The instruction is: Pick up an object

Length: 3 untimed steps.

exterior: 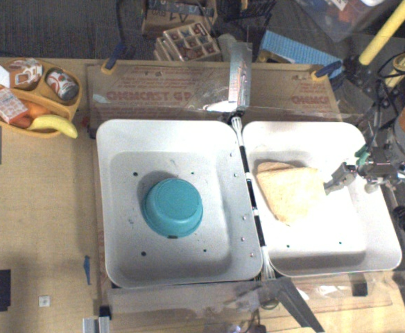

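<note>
A tan, wedge-shaped soft object lies in the right white bin, toward its left side. An upturned teal bowl rests in the middle of the left white bin. My gripper reaches in from the right and hangs low over the right bin. Its tip sits just at the right edge of the tan object. Nothing shows held in it.
A cardboard sheet lies behind both bins. A yellow dish with a banana and snacks stands at the far left. Cables and the arm's wrist crowd the right bin's right rim.
</note>
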Motion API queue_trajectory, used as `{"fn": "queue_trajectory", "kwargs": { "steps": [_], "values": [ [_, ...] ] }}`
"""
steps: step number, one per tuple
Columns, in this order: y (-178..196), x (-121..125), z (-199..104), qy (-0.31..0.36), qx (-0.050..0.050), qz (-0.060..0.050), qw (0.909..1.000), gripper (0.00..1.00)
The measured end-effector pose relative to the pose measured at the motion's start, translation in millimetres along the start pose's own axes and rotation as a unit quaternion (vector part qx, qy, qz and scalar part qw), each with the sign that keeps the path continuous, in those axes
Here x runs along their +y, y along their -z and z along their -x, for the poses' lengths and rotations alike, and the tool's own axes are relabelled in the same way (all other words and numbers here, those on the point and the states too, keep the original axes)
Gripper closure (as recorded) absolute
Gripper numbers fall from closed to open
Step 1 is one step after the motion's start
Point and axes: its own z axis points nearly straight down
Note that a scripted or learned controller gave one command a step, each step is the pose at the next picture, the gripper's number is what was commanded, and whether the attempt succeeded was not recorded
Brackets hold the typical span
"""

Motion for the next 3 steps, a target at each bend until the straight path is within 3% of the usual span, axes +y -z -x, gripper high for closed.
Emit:
{"fn": "queue_trajectory", "kwargs": {
  "steps": [1,2,3],
  "values": [
    [-142.5,58.5,-40.3,0.056,0.000,0.001,0.9984,0.00],
    [-154.8,95.9,-38.2,0.095,-0.002,0.007,0.9954,0.00],
    [-122.7,96.9,-33.0,0.112,-0.001,0.002,0.9937,0.00]
  ]
}}
